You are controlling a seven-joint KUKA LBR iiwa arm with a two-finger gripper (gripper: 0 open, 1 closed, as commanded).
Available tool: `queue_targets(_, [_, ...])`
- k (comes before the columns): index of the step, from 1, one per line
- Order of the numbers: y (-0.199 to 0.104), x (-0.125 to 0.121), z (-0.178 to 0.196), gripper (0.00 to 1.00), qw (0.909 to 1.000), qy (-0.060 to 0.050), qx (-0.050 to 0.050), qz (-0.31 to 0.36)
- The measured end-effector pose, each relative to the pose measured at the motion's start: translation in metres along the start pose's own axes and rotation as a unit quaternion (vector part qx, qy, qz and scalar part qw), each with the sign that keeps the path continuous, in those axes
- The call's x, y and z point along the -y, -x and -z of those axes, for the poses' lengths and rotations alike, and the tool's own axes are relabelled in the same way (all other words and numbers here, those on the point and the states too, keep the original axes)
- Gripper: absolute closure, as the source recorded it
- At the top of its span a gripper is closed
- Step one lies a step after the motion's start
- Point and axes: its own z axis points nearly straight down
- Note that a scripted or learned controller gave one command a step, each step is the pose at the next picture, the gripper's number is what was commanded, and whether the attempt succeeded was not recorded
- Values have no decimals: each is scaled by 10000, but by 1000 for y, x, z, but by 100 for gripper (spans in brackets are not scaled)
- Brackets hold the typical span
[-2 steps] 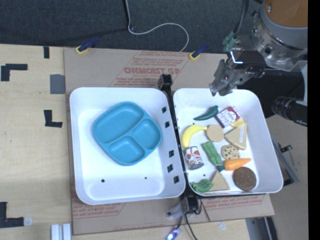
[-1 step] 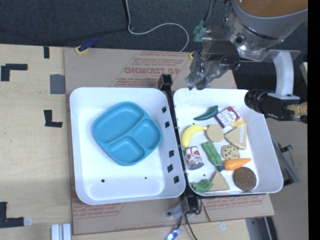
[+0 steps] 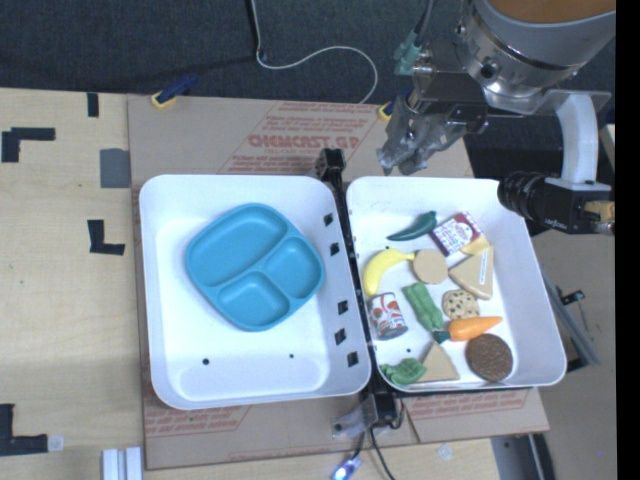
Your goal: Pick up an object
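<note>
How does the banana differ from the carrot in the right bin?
The banana is yellow and curved; the carrot is orange and straight. The banana lies by the bin's left wall, the carrot further right, just above the brown cookie. Both are small toy foods lying flat in the right bin.

Just one fixed cam here, mounted above the bench and tilted down, so both white bins fit in frame with room around them. The arm enters at top right.
</note>
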Motion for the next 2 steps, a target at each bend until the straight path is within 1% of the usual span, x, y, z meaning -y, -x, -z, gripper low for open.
queue_targets(1, [-57, 0, -11, 100, 10000, -11, -1, 11])
queue_targets(2, [-27, 1, -91, 100, 10000, -46, 15, -24])
